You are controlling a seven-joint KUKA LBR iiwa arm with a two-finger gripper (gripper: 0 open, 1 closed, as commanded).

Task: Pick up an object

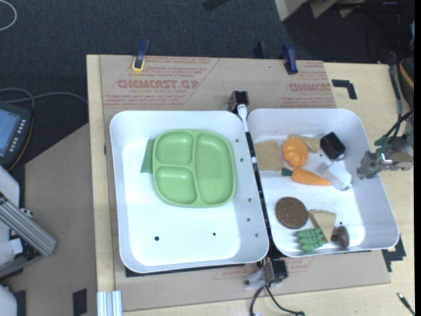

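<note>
Nearest us, lower right, we see a green toy beside a cookie; higher, a carrot under an orange pepper. Gripper at right edge: grip unreadable.

The plate lies in the left bin. The right bin holds the carrot, with the cookie in front of it.

green tray, orange carrot, white bins
</note>
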